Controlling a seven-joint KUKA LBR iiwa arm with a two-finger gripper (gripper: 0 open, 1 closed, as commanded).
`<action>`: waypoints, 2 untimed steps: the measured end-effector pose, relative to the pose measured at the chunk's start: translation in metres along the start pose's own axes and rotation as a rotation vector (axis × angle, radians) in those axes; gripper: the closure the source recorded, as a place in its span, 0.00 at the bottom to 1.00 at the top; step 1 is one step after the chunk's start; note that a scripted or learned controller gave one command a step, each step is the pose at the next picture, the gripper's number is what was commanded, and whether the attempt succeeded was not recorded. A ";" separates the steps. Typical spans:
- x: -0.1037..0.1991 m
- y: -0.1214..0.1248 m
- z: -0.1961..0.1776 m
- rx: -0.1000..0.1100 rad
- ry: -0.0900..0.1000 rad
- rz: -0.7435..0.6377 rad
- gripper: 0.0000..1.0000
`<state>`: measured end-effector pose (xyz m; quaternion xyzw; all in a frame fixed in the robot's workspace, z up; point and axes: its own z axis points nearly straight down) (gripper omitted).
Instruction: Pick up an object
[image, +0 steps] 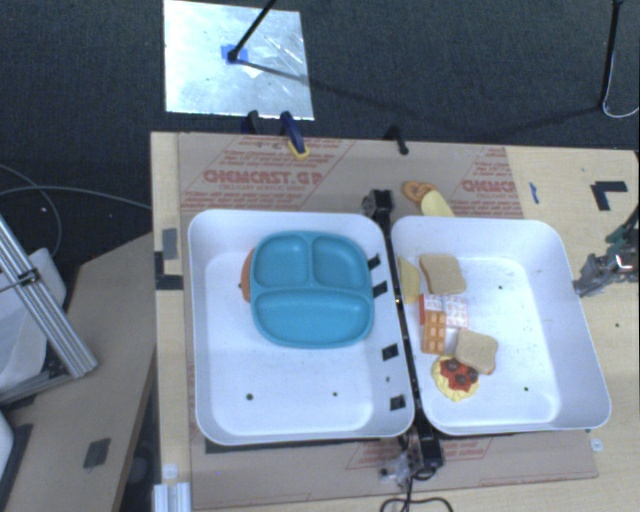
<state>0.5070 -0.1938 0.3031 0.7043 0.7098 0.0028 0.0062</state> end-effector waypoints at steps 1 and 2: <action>0.000 0.001 -0.011 -0.003 -0.001 -0.002 1.00; -0.012 0.014 0.051 0.012 0.004 0.007 1.00</action>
